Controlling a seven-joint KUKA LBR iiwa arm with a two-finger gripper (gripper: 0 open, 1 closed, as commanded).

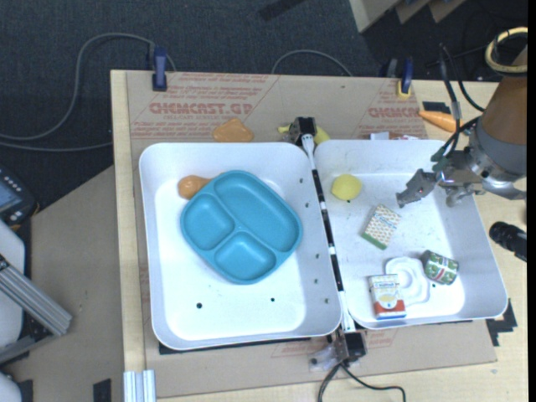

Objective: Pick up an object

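Gripper [435, 184] is hovering open-fingered, holding nothing, near the right bin's [477, 233] far edge; patterned packet [382, 225] is lying leftward, nearer.

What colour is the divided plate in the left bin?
Light blue; the divided plate shows plainly in the camera view.

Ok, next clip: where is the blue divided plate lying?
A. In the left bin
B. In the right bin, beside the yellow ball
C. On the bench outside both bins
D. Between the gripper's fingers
A: the blue divided plate lies flat in the left bin, its edge over a small orange object, while the gripper is over the right bin.
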